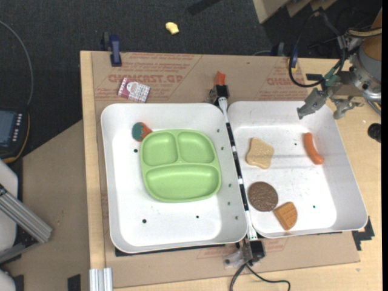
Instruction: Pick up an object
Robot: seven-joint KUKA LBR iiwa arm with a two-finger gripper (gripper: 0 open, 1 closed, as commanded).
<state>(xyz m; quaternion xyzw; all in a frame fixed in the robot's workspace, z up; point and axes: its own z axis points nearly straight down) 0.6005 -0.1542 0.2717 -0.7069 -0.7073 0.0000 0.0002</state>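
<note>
In the right bin, a tan bread slice lies near the left wall. An orange sausage lies toward the right. A round brown cookie and an orange cracker sit close together at the front. My gripper hangs over the bin's back right corner, above and behind the sausage. It is open, and nothing sits between its fingers.
The left bin holds a green divided plate and a small red and teal object at its back left. A black clamp stands at the back where the bins meet. A small card lies on the board.
</note>
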